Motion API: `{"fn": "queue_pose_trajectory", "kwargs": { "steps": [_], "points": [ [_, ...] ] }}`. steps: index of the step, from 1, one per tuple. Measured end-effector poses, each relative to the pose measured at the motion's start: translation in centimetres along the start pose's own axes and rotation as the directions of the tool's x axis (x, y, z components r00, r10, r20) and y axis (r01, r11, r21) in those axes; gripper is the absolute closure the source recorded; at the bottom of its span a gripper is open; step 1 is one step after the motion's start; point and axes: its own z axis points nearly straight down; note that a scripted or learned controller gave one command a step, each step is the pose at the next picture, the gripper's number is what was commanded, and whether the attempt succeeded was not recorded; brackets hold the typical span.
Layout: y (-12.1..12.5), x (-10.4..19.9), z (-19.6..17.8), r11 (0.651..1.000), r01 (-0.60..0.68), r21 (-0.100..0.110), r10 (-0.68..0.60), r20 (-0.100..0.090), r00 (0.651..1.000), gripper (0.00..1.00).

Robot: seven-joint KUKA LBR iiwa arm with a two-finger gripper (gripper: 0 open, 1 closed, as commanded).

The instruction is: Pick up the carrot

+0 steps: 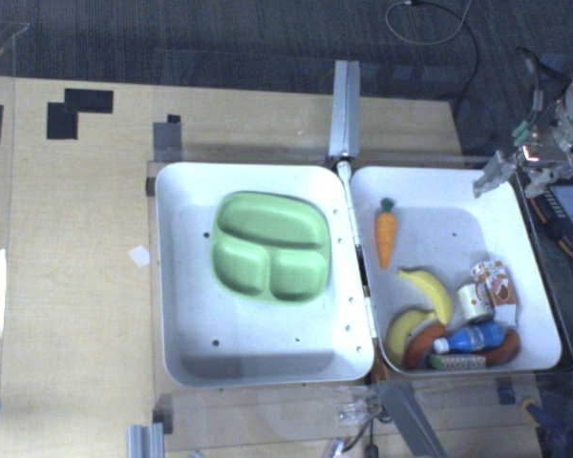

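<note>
The carrot point(386, 237) is small and orange with a green top. It lies lengthwise in the right bin point(439, 198), close to that bin's left wall, with its green end pointing to the far side. My gripper point(503, 167) hovers over the far right corner of the same bin, well to the right of the carrot and apart from it. Nothing hangs under it.
A banana point(431, 290), a yellow fruit point(404, 330), a small can point(474, 301), a snack packet point(497, 281), a blue bottle point(472, 339) and a red-brown sausage shape point(501, 347) crowd the right bin's near corner. The left bin point(181, 256) holds a green divided plate point(270, 244).
</note>
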Motion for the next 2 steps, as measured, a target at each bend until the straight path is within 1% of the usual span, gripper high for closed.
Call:
{"fn": "queue_pose_trajectory", "kwargs": {
  "steps": [1, 2],
  "points": [
    [2.1, 7.7, 9.1, 0.988, 0.157, 0.001, -0.157, -0.001, 0.988, 0.0],
    [3.9, 9.3, 18.3, 0.997, 0.074, -0.009, -0.074, 0.001, 0.997, 0.0]
  ]
}}
